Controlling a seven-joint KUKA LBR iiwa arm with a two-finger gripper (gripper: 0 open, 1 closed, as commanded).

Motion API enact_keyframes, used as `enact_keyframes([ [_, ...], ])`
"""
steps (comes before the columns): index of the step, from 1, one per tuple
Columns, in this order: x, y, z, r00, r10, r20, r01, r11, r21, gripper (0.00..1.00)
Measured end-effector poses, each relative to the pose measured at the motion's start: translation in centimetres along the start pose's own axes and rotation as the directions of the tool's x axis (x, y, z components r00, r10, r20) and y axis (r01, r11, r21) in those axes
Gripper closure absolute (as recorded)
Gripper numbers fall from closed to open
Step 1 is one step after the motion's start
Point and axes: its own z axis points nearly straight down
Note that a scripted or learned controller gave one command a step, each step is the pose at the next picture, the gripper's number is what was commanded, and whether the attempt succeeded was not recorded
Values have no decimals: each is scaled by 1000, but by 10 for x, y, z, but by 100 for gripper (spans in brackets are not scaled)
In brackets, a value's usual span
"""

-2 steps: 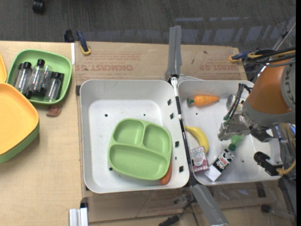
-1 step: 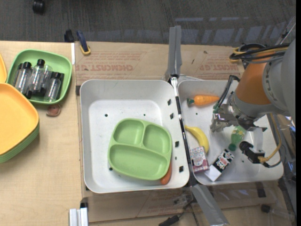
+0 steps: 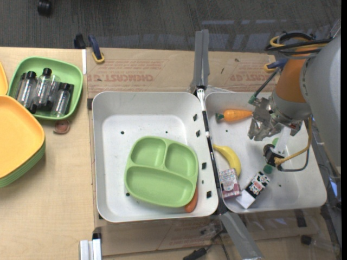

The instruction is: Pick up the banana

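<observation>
Over the right shallow white bin [image 3: 303,199]: grey two-finger gripper [image 3: 259,129], fingers pointing down, slightly parted, nothing between them. Below-left, well apart from it: curved yellow banana [image 3: 229,157], lying flat near the bin's left wall, just above a small red-and-white packet [image 3: 230,182]. Nearby: orange toy carrot [image 3: 236,115], black-and-white carton [image 3: 257,184]. Left bin: green divided plastic plate [image 3: 162,171].

Two bins sit side by side. Left bin [image 3: 103,161] has a divided plate [image 3: 161,171] in it. Right bin [image 3: 303,196]: banana [image 3: 230,157] by its left wall, carrot [image 3: 237,115] far of it, small carton [image 3: 257,184] near & right of banana. Gripper [image 3: 264,128] hangs right of carrot. Tray w/ bottles [image 3: 45,87] sits far left.
</observation>
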Motion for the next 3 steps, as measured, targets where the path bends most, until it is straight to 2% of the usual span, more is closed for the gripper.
enact_keyframes([
  [1,13,2,-4,779,627,1,-627,779,1,100],
  [2,-1,19,-159,940,340,0,-340,940,0,100],
  [3,-1,19,-159,940,340,0,-340,940,0,0],
])
